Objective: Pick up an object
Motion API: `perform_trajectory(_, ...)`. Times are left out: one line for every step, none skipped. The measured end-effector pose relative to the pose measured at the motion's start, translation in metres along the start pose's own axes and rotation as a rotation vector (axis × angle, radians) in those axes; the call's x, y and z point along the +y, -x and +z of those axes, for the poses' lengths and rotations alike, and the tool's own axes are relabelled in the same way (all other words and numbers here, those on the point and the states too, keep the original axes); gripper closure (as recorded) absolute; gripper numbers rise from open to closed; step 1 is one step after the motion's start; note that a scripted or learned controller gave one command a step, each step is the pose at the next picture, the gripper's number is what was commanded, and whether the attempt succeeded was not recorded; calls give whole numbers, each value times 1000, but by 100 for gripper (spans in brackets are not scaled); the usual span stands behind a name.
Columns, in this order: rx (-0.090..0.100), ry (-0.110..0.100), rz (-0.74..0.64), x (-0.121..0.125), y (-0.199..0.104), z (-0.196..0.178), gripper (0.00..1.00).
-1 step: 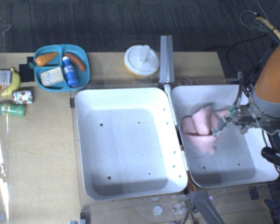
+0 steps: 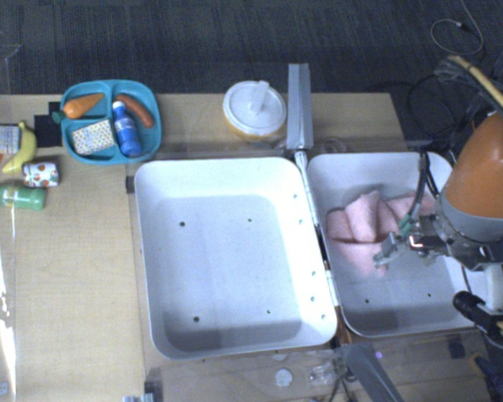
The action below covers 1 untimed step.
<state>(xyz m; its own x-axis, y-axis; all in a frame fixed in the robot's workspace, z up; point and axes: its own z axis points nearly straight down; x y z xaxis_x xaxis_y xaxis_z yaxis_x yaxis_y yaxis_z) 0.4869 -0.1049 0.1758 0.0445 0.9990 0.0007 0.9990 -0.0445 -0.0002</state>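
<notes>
on a pale wooden bench [image 2: 72, 317] with two white bins — gripper [image 2: 389, 251] poised low in the right bin [image 2: 394, 315], just beside the pink cloth [image 2: 359, 219], likely for a grasp — finger state: cannot tell.

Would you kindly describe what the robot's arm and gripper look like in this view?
The arm is grey with a broad, rounded orange band above the wrist. Dark cables run along it, and a thin green wire shows near the gripper, a small assembly of grey metal parts.
</notes>
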Motion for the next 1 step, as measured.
perform_trajectory(-1,9,-85,41,-8,82,0)
